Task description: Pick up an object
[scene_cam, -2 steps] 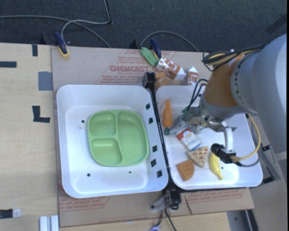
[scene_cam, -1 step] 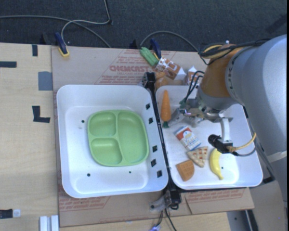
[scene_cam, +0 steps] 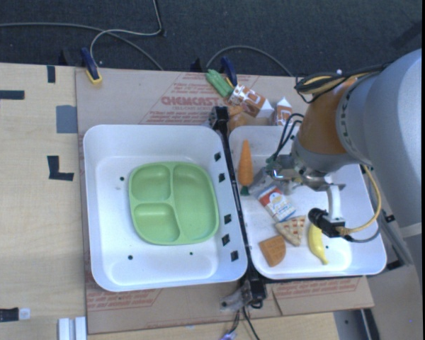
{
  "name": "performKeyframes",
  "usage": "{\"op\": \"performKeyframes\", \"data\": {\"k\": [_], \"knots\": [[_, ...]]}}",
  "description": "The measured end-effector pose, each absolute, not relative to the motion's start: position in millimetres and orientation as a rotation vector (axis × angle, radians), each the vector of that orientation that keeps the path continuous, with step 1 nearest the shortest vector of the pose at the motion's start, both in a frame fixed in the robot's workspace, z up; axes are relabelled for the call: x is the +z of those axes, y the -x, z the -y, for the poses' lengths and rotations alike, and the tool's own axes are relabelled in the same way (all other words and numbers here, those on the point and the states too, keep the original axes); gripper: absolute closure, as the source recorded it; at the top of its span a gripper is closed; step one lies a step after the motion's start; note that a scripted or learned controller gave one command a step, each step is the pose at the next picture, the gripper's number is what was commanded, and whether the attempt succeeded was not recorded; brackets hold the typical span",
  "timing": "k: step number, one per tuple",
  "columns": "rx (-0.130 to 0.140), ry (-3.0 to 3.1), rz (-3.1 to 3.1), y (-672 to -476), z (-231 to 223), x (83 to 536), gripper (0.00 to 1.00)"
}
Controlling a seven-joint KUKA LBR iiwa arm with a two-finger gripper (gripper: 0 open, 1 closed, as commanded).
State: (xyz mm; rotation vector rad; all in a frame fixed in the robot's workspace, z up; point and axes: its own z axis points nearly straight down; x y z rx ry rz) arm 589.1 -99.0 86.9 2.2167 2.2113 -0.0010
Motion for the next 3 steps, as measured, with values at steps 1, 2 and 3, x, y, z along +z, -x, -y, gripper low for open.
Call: {"op": "performKeyframes", "data": {"k": [1, 2, 3], "knots": [[0.004, -2.215, -2.218, -574.7, 102, 87, 0.0], [-0.005, -2.221, -2.22, -599.7, 101, 86, 0.0], [0.003, -2.216, -2.219, -572.5, 110, 86, 0.0]]}}
